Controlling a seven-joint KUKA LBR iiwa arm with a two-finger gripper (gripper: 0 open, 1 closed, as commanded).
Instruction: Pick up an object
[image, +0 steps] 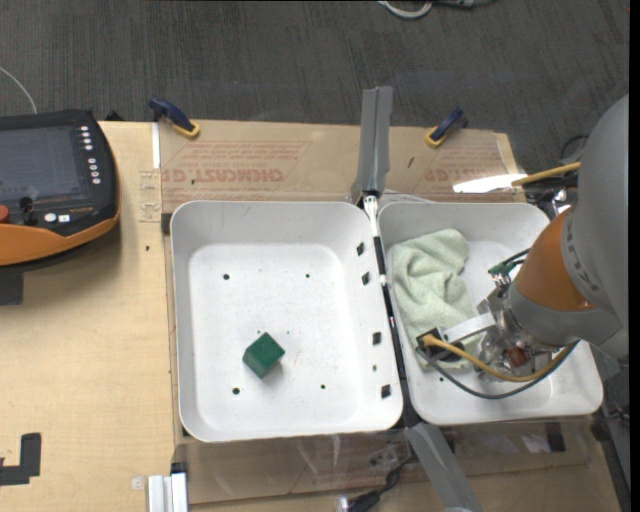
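Gripper sits low in the right bin, finger state indeterminable; pale green cloth lies just up-left.

Bench under two bins

Pendant: orange-and-black control tablet at the desk's left edge.
Clamps: two blue-and-orange clamps on the cardboard sheet behind the bins.
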